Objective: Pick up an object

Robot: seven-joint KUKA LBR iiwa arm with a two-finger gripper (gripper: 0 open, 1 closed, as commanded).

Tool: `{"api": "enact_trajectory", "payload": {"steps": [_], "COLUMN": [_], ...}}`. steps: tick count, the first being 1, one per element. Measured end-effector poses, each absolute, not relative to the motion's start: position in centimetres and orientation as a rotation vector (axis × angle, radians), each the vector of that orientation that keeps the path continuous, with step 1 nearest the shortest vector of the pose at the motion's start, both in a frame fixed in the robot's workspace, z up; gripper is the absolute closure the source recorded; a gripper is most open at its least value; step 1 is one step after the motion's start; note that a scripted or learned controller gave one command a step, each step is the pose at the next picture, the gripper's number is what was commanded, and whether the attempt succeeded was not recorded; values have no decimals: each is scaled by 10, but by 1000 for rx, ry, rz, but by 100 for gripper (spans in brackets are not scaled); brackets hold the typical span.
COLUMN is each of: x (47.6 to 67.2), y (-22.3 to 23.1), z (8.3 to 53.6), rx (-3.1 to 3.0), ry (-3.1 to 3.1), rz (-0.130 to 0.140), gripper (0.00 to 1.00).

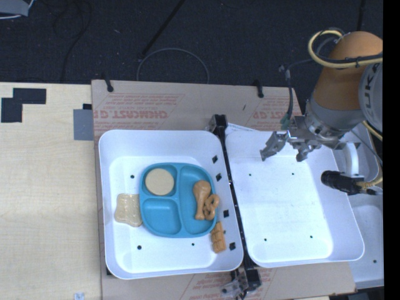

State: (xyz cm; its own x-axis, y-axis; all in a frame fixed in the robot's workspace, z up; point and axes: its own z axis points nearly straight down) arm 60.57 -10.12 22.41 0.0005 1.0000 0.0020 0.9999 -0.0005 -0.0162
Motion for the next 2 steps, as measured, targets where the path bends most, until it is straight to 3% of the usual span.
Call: {"api": "enact_trajectory", "payload": {"steps": [1,2], "x": [608,601], "y": [-101,-109], "z": [232,175], "rx": [-2218,-2217], "ry": [-2220,-2217], "rz": [3,9], "gripper": [0,0]}}
